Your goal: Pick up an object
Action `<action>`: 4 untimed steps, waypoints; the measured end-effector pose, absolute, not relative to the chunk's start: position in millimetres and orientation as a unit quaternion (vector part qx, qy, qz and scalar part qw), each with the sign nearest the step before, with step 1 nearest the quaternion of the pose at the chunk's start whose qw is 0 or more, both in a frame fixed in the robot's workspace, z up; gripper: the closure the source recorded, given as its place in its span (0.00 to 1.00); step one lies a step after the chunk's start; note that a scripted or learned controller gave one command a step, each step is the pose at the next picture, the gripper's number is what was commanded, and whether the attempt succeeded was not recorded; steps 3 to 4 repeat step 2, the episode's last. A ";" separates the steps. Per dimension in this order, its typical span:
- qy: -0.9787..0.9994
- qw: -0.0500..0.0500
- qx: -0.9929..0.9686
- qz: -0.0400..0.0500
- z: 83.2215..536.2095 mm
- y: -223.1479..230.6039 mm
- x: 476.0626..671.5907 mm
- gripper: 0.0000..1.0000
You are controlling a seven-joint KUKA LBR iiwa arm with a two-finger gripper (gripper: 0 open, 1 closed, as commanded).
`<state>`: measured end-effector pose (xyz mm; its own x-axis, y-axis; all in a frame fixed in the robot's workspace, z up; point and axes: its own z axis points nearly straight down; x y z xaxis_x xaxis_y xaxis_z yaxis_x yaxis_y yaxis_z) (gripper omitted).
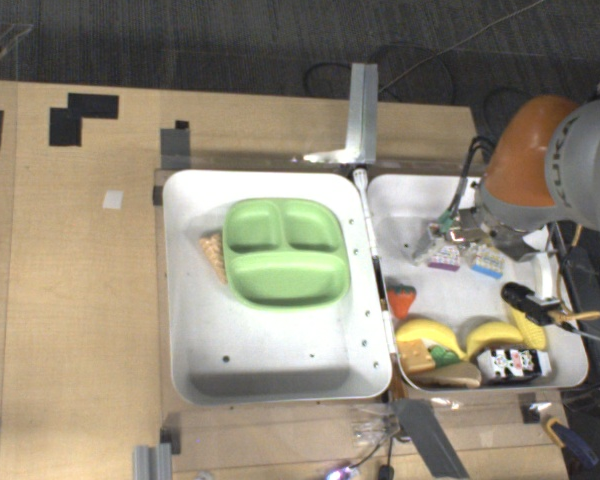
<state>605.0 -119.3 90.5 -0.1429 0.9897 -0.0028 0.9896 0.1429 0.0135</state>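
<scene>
- Right of centre in the frame, the claw point(458, 234) hangs low over the upper part of the right-hand bin point(410, 203). It hangs from the grey arm point(590, 158), which reaches in from the right edge. Whether the claw is spread or pressed together cannot be told from this slanted view, and nothing can be seen pinched in it.
- Just below the claw lies a small purple-and-white packet point(443, 259), with a blue-and-white packet point(485, 261) just beside it to the right. Being nearest, they are the likeliest targets for the pick. Whether the claw touches either cannot be told.
- Lower in the same bin, near its left wall, sits a small red piece with a green top point(403, 297), apart from the packets.
- Along the bin's bottom edge the remaining things crowd together, probably because they slid against the wall:
  - two yellow bananas point(427, 332) point(493, 336)
  - a tan slab point(452, 374)
  - a black-and-white carton point(510, 365)
- Such tight packing would leave little room to close around any one of them, so the open floor near the packets looks the easier spot.
- Across the divider, the left-hand bin point(270, 358) holds a green divided plate point(283, 251). The plate rests partly over a tan waffle-like piece point(213, 256) at its left edge, well away from the claw.
</scene>
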 end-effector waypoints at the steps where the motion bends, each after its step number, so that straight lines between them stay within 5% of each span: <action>1: 0.756 0.008 0.654 0.007 102.7 -117.3 607.7 1.00; 2: 0.760 0.002 0.649 0.002 186.3 -60.3 590.1 1.00; 4: 0.760 0.002 0.649 0.002 186.3 -60.3 590.1 1.00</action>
